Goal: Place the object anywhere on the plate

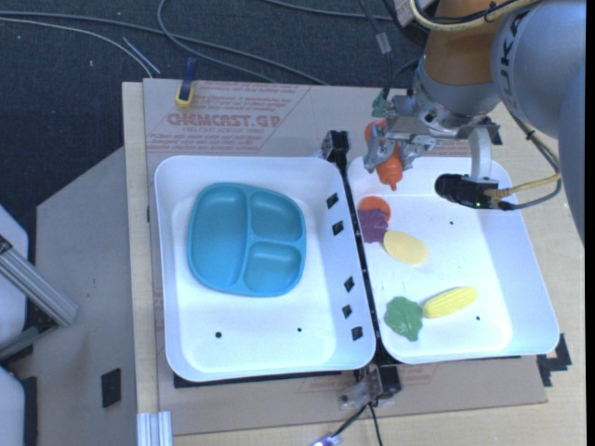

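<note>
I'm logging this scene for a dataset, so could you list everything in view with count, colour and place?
Divided plastic plate: one, light blue, in the left white bin.
Shallow bins: two, white, side by side on the bench.
Toy carrot: one, orange, between the claw's fingers above the right bin's far edge.
Round toy piece: one, orange, far left of the right bin.
Toy grapes: one, purple, touching the round orange piece.
Oval toy piece: one, yellow, middle of the right bin.
Toy corn cob: one, yellow, near side of the right bin.
Toy broccoli: one, green, beside the corn.
Claw: one, grey metal, holding the carrot.
</note>
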